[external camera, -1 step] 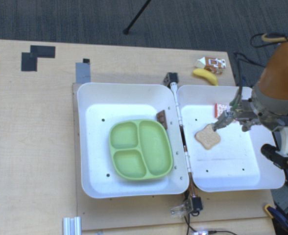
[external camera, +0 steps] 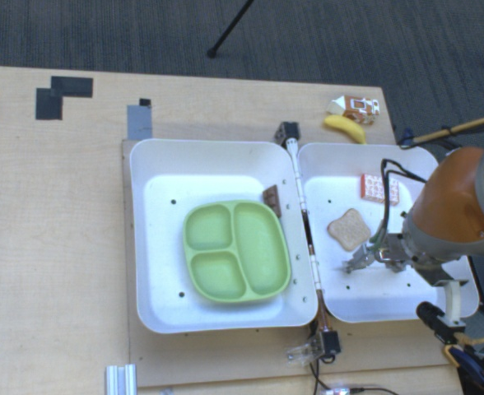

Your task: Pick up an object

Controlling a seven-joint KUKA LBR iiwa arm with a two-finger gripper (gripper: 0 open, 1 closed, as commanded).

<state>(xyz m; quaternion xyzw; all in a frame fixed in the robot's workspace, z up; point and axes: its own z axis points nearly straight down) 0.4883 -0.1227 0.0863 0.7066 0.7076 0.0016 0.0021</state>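
Note:
A slice of toast (external camera: 349, 229) lies flat in the middle of the right bin (external camera: 341, 307). Behind it, near the bin's back wall, lies a red and white packet (external camera: 379, 188). My gripper (external camera: 359, 261) is low over the right bin's floor, just in front of and slightly right of the toast, apart from it. The grey arm with its orange band (external camera: 456, 204) comes in from the right and covers that bin's right side. Nothing shows in the gripper.
The left bin (external camera: 155, 245) holds a green three-part plate (external camera: 235, 252), with a small brown piece (external camera: 272, 196) by its right wall. A banana (external camera: 345, 127) and a small carton (external camera: 360, 105) lie on the bench behind the right bin.

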